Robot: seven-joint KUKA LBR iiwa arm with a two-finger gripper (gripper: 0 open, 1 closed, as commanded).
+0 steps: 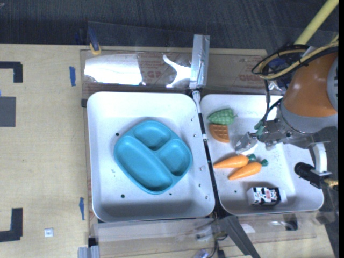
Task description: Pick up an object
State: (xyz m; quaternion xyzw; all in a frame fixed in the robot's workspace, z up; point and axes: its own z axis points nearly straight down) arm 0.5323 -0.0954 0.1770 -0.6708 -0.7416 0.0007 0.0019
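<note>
My gripper (246,142) hangs over the right bin (301,190), its fingers spread with nothing between them. Just below and left of it lie two orange carrots (232,161) (246,170) with green tops, side by side. An orange waffle-cone toy (219,131) with a green leafy top (222,116) rests near the bin's upper left. A small black-and-white block (265,195) sits near the bin's front edge.
The left bin (102,160) holds a blue divided plate (153,155). Cables (279,58) loop behind the arm's orange band (314,87) at the right. A shiny plastic sheet (140,69) lies behind the bins.
</note>
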